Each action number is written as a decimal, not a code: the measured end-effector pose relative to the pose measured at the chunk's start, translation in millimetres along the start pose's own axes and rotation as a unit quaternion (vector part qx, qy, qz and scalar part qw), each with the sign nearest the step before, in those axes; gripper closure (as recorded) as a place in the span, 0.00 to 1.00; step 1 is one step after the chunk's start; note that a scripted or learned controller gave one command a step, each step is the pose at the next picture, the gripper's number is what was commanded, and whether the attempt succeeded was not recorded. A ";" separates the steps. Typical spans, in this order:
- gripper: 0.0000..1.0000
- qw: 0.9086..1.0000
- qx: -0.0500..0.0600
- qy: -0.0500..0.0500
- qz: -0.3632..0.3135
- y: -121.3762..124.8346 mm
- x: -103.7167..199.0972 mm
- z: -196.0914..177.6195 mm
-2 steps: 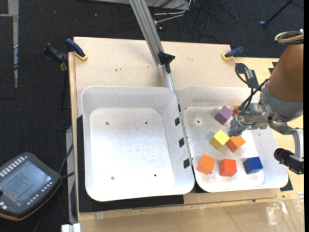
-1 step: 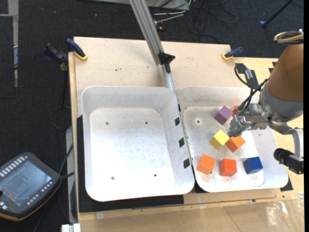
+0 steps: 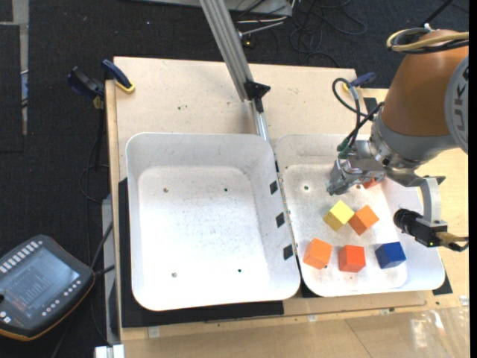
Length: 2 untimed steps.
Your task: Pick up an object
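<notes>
Several small cubes lie in the right bin (image 3: 305,162): a yellow cube (image 3: 339,215), an orange cube (image 3: 364,219) touching its right side, another orange cube (image 3: 318,253), a red-orange cube (image 3: 352,259) and a blue cube (image 3: 390,255). My gripper (image 3: 341,185) hangs over the right bin, just above and behind the yellow cube, pointing down towards it. A small red patch (image 3: 367,184) peeks out beside the gripper body; I cannot tell what it is. Nothing shows between the fingers.
The left bin (image 3: 149,155) sits beside the right one, their rims meeting at the centre. A slanted metal pole (image 3: 227,39) crosses the bench top behind the bins. A black camera module (image 3: 414,226) juts from the wrist over the blue cube. A teach pendant (image 3: 37,282) lies lower left.
</notes>
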<state>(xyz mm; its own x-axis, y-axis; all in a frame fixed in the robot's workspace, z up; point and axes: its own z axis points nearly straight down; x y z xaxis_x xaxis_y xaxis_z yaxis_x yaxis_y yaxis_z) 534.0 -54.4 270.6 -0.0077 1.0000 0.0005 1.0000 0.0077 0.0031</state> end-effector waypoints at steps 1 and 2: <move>1.00 1.000 0.000 0.000 0.000 35.5 30.8 10.1; 1.00 1.000 0.001 0.000 0.000 59.0 80.1 22.9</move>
<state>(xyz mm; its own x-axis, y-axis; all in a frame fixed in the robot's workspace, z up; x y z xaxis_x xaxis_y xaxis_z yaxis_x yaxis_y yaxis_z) 592.4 26.2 247.9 -0.0081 1.0000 0.0006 1.0000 0.0081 0.0013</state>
